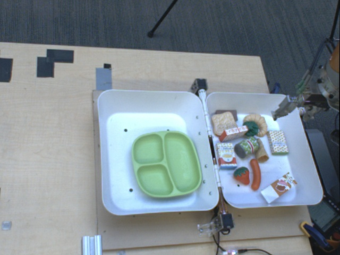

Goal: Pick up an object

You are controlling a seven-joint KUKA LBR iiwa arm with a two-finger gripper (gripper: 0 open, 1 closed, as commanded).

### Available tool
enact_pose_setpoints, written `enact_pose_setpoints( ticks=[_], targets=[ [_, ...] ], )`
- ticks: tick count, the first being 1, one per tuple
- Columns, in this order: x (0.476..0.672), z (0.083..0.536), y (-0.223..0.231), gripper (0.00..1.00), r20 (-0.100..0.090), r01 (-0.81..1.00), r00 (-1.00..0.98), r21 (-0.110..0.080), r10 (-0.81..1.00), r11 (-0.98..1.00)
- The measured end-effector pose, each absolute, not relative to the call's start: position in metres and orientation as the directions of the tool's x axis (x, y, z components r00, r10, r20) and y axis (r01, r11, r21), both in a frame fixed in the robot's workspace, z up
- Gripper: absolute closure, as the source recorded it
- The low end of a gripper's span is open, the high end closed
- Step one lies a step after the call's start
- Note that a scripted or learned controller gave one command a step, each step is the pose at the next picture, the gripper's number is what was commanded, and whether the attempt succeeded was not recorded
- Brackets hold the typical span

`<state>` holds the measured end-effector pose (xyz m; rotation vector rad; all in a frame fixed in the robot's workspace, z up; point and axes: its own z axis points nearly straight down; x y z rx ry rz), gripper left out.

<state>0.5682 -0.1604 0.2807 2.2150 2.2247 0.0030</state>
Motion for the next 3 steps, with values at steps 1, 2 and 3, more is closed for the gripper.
enact_pose_setpoints(
  ticks=[1, 2, 3],
  targets=[
    [0.561, 0.137, -0.142, 0.00, 0.000, 1.000, -0.002, 0.002, 1.000, 0.002],
    [0.530, 0.116, -0.134, 0.00, -0.006, 1.000, -0.001, 0.022, 1.000, 0.001],
    [0.531, 0.127, -0.133, 1.00, -0.004, 1.000, -0.003, 0.023, 1.000, 0.003]
  ],
)
